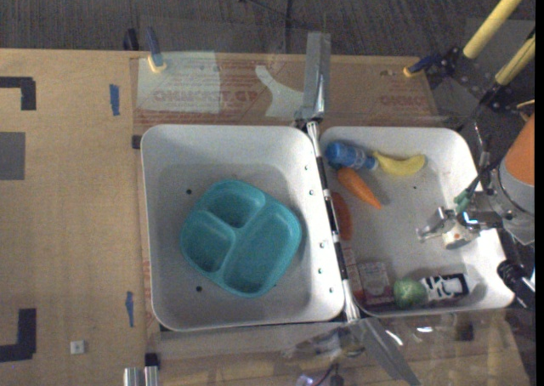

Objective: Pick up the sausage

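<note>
We are viewing two bins: the left bin (161,206) holding one teal tray (241,237), the right bin (399,265) several foods. One sausage (342,214) is lying along the right bin's left wall, partly hidden by the rim. The gripper (444,229) is hovering over the right bin's floor, fingers spread, gripping nothing.

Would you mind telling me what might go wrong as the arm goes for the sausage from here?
1. The sausage lies tight against the right bin's left wall, so one finger may hit the wall and miss.
2. The carrot lies just beside it, near its upper end, and could be nudged or grabbed instead.
3. The gripper is on the far side of the bin, so it must cross the floor; a low pass could sweep other items.
</note>
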{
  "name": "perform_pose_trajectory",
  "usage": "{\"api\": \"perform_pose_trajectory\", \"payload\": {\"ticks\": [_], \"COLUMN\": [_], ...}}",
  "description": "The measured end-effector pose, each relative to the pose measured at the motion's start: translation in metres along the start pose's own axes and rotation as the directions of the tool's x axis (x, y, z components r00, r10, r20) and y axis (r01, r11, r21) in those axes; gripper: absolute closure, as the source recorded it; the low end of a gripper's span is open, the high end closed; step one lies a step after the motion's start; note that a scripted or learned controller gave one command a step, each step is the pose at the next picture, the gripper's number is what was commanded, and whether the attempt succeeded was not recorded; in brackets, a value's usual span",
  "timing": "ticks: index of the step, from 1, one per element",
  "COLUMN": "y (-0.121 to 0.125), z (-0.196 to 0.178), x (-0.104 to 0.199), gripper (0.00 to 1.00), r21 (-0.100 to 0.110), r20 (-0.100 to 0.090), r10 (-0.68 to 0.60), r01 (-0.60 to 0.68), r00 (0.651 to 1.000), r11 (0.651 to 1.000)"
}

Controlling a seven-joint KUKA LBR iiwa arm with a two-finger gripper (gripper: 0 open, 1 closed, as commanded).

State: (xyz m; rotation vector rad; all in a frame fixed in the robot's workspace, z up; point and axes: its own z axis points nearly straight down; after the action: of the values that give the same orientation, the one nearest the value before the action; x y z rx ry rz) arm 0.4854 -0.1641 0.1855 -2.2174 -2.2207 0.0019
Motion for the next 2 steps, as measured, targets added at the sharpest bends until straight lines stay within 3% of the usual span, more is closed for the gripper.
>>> {"api": "perform_pose_trajectory", "payload": {"ticks": [1,2], "y": [0.013,0.051], "z": [0.099,0.098], "x": [0.05,0.026], "gripper": [0.0,0.0], "r21": [-0.01,-0.014], "r20": [0.0,0.002], "r10": [0.302,0.107], "r01": [-0.302,-0.107], "r00": [0.953,0.994], "r11": [0.953,0.994]}}
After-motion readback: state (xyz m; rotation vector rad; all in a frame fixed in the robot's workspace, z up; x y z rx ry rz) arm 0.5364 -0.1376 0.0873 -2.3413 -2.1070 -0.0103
